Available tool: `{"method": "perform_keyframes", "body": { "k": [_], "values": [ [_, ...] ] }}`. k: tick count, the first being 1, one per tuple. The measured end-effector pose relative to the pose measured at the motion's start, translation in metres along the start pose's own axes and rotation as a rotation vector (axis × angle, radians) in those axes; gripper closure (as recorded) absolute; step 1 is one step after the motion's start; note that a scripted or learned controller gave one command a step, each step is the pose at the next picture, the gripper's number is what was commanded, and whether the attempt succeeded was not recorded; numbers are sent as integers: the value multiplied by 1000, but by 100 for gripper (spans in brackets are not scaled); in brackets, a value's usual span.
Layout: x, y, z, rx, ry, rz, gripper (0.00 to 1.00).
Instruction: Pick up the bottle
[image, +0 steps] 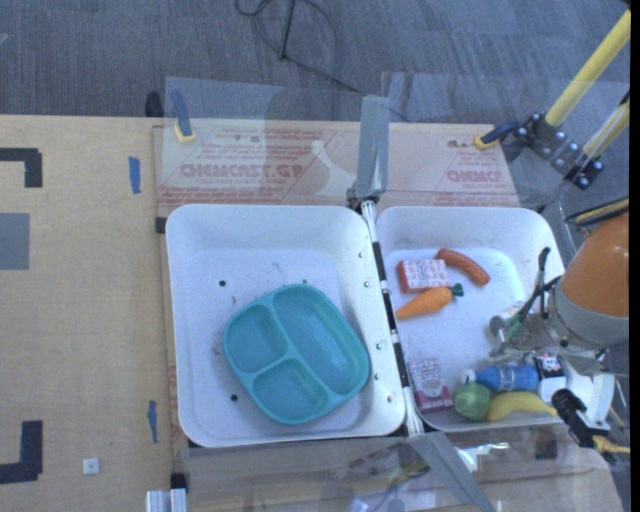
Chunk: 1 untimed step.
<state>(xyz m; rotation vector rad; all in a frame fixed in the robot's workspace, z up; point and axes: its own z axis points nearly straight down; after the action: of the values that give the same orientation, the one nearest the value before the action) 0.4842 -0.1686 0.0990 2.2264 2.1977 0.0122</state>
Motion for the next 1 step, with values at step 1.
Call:
{"method": "perform_keyframes", "body": {
  "k": [1],
  "values": [
    [2,1,0,0,5,-3,0]
  ]
}}
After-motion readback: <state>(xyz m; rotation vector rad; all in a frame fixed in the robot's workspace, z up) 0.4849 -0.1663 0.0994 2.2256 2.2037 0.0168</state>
